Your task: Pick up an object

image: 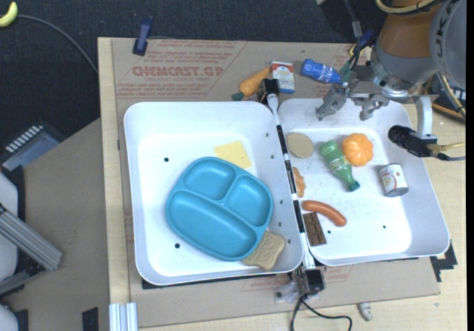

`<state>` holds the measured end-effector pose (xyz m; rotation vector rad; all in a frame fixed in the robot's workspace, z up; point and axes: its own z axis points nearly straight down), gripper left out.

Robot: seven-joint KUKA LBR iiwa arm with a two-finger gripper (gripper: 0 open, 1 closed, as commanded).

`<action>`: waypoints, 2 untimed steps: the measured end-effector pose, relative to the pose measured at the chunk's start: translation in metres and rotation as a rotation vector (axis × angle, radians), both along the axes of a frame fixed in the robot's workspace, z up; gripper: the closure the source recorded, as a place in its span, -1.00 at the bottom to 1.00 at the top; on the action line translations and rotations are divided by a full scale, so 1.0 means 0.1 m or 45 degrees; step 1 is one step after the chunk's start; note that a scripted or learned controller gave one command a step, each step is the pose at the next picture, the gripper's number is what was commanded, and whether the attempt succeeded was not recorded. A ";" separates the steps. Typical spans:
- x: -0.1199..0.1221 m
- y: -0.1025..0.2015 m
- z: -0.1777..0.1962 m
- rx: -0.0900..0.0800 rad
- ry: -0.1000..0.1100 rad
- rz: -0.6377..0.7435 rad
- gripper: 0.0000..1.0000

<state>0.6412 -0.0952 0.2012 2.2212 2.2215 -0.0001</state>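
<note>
Reading "CHEMCAST", seemingly "GP", bench board (178, 70).

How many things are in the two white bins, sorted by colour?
Blue: 1, the tray
Yellow: 1, the cheese
Tan: 2, the toast and the cookie
Green: 1, the bottle
Orange: 1, the pumpkin
Red: 1, the sausage
Silver: 1, the can
Brown: 1, the bar
Total: 9
</note>
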 end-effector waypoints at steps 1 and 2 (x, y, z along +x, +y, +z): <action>-0.39 -0.44 -1.09 -0.001 0.004 -0.002 -1.00; -0.38 -0.43 -0.98 0.000 -0.003 -0.002 1.00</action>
